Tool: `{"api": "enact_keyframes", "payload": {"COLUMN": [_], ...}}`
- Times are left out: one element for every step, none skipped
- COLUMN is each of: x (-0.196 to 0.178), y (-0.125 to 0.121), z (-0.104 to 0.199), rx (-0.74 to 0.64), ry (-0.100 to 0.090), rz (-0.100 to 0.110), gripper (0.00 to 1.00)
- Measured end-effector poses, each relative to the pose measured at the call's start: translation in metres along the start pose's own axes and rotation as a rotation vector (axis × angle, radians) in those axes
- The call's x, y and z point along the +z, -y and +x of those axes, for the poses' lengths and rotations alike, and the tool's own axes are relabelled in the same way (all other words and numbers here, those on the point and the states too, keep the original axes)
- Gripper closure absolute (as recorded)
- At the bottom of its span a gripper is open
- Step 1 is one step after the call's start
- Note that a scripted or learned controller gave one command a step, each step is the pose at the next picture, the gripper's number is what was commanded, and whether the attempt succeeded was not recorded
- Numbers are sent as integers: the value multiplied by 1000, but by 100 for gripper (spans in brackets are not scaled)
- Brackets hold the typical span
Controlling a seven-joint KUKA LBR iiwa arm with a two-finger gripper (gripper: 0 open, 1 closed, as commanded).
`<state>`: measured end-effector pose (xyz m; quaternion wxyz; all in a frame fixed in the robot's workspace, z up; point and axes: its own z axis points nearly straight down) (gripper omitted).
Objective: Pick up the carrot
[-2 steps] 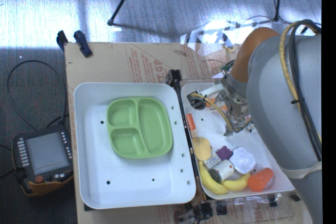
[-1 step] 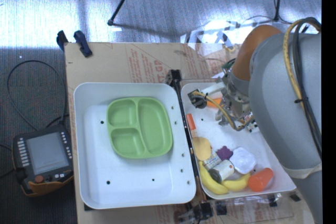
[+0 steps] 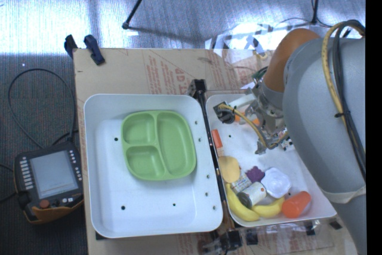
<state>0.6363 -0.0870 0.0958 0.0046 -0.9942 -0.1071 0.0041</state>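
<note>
Roughly, by label, camera view:

arm: grey arm (image 3: 325,110) comes in from the right, orange band at the wrist, bulk of it covers the right side of the right bin.

gripper: gripper (image 3: 268,134) hangs low over the upper middle of the right bin (image 3: 239,140); whether the pincer is wide or narrow I cannot tell, the tips are too small and cluttered with cables.

carrot: likely the small orange piece (image 3: 241,117) at the top of the right bin, just left of the wrist hardware, partly hidden; identity not certain.

other orange things: orange cup (image 3: 296,204) at the bin's lower right corner, and a thin red-orange sliver (image 3: 216,139) on the bin's left wall; neither reads as a carrot to me.

clutter: banana (image 3: 248,209), white cup (image 3: 276,181), purple piece (image 3: 255,174), yellowish lemon-like thing (image 3: 228,168), all in the lower half of the right bin.

left bin: left bin (image 3: 101,188) bears a green divided plate (image 3: 159,144).

step: judged as approach, gripper near the carrot but nothing seen held.

next move: needs the tips centred over the orange piece, a short drop, a close, then a lift.

risk: cables and the bin's top wall crowd the spot; a miss looks easy.
</note>
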Motion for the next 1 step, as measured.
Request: {"api": "enact_keyframes", "payload": {"x": [10], "y": [8], "z": [-14], "rx": [18], "ry": [0], "rz": [-3], "gripper": [0]}}
